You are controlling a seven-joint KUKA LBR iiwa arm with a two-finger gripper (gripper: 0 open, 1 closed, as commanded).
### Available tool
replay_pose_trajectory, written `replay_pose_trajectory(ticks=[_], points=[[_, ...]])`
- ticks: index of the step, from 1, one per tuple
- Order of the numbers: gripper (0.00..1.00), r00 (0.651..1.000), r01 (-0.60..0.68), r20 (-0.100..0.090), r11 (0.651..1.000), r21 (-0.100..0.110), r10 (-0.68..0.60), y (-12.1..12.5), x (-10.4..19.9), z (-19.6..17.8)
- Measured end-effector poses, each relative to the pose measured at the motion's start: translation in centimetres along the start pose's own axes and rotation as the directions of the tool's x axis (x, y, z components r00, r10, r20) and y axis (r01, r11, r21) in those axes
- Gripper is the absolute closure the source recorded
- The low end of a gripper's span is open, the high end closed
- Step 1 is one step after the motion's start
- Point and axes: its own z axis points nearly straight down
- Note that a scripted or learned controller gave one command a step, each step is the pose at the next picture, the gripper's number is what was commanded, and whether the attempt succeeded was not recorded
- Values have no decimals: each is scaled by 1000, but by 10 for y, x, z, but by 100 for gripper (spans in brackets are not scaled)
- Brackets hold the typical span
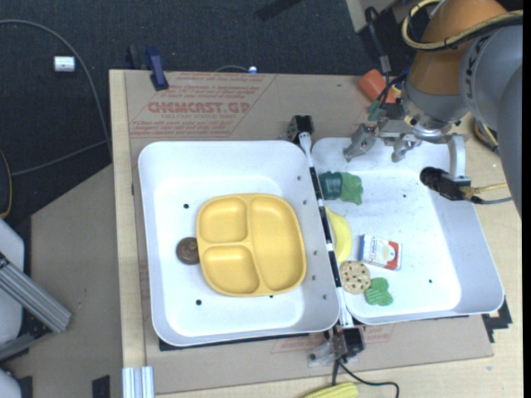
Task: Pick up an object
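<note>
We saw two white bins side by side on the bench: the left bin (158,222) in the middle-left of the frame and the right bin (448,255) in the middle-right. Going from the left, the left bin held one brown round piece (187,250), which touched the left edge of one yellow divided plate (250,244) with three compartments. In the right bin we counted six small things along its left side: one dark green cup-like piece (331,185) touching one light green piece (352,189) in the upper part, below them one yellow banana (338,232) against the left wall, then one red and white packet (381,252), one speckled cookie (354,276) and one small green piece (378,292) near the lower edge. In the upper right of the frame the gripper (380,146) hung over the far edge of the right bin, with its two fingers spread apart and nothing between them, well apart from every object. We judged that the task was at its beginning, in the approach step, and no object was picked yet. The next move, in our opinion, called for bringing the gripper toward the lower left of its place, above one of the pieces, then lowering it and closing on it; the two touching green pieces were the nearest.
</note>
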Motion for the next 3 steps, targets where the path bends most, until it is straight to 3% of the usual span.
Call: replay_pose_trajectory(ticks=[1, 2, 3], points=[[0, 1000, -1, 0, 1000, -1, 1, -9, 3, 76], [0, 1000, -3, 1, 1000, 0, 3, -129, -20, 75], [100, 1000, -3, 0, 1000, -3, 3, -128, -18, 65]])
